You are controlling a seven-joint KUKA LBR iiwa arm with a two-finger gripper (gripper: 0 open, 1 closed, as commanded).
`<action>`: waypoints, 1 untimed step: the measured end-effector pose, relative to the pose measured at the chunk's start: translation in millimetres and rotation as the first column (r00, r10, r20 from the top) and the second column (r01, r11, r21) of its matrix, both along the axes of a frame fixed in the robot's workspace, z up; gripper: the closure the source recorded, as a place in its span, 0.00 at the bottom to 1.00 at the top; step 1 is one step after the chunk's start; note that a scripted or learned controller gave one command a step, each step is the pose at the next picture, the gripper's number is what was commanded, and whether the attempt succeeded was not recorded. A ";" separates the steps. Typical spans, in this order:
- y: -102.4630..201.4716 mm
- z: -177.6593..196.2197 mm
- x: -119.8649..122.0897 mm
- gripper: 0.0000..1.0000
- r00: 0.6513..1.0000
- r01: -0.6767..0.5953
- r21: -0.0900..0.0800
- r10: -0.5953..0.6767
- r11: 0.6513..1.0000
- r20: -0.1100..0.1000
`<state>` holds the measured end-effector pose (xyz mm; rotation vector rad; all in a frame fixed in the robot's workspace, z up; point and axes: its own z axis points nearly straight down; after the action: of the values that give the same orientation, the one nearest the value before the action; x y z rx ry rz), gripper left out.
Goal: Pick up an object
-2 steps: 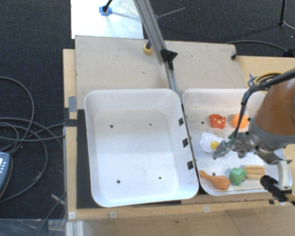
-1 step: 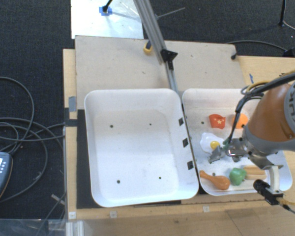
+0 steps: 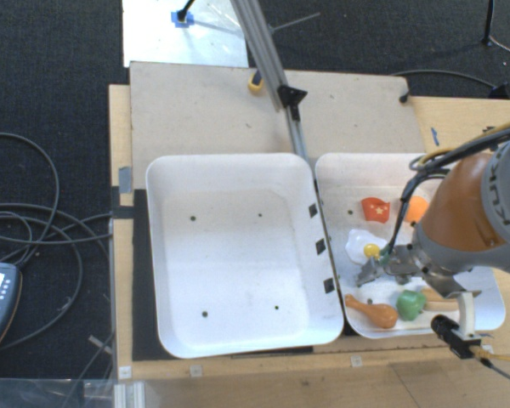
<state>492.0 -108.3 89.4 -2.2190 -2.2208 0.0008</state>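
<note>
End effector [image 3: 376, 269] sits low in the right bin [image 3: 340, 170]. Finger state cannot be determined. Fried egg toy [image 3: 363, 246] just beside it; green toy [image 3: 410, 303] near.

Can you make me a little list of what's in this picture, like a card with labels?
left bin: white, a few dark dots on its floor
right bin: white, holds the toys
toys: red piece, orange ball, fried egg, chicken drumstick, green toy
arm: grey and orange, over the right bin
gripper: low, beside the fried egg, fingers hard to make out
</note>
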 end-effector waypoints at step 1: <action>-0.5 11.7 1.2 1.00 1.000 0.000 -0.001 0.000 1.000 0.004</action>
<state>493.2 -108.8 101.1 -2.2217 -2.2233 -0.0030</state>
